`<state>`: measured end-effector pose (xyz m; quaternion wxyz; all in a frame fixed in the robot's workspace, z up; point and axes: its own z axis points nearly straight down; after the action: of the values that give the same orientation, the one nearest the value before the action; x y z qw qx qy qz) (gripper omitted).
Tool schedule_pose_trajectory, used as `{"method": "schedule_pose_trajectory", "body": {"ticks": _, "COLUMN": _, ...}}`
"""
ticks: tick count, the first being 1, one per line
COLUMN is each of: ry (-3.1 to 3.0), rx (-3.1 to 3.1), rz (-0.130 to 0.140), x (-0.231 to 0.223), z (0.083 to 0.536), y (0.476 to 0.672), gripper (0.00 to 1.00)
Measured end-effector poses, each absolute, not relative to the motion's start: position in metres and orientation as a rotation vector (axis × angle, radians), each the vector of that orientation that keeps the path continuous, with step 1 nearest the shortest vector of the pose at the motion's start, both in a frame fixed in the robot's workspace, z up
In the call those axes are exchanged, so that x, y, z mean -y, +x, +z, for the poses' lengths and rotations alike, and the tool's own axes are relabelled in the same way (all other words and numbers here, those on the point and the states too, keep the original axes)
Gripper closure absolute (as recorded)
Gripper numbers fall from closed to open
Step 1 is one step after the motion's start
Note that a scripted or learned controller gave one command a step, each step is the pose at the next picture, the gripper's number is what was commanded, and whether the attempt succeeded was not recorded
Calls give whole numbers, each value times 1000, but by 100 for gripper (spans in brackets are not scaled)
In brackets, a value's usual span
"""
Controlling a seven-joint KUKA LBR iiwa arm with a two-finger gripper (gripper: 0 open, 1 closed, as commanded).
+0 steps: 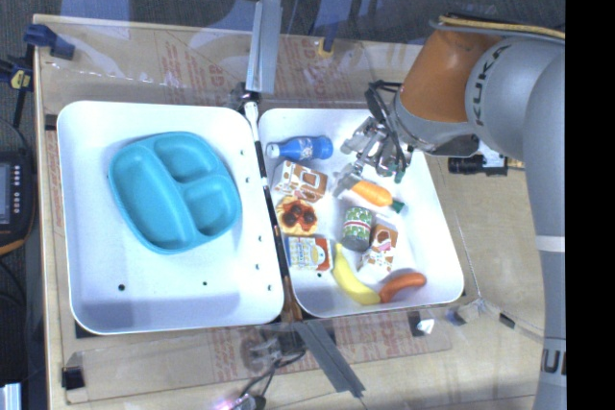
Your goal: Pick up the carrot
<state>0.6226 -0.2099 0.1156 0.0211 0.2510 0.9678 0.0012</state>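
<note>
My gripper (370,158) sits in the upper part of the right bin (437,216), right of frame centre, arm coming in from the upper right with the orange band above the wrist. Fingers look spread partway, tips angled down and to the left, nothing visible between them, so no grasp. Exact gap hard to read, the finger hardware is small and cluttered at this angle. Carrot (372,194) lies just below the fingertips, orange body with a green end pointing lower right, roughly mid-bin. Tips are very near its upper left end; can't tell whether they touch it. Blue bottle (300,149) lies on its side at the top left of the same bin, left of my gripper and apart from it. Below that, a printed carton (300,179), then a dark-spotted item (297,215) and another carton (307,253) along the left wall. Green can (357,227) and a small carton (382,246) sit just below the carrot. Banana (352,280) and a red sausage (404,283) lie along the bottom edge, sausage touching the banana's right end. Left bin (86,254) holds a blue compartment tray (175,189), well apart from my gripper
</note>
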Motion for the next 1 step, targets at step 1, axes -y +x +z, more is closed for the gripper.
{"method": "schedule_pose_trajectory", "body": {"ticks": 1, "ry": 773, "rx": -3001, "rz": 2, "x": 209, "z": 127, "y": 623, "gripper": 100}}
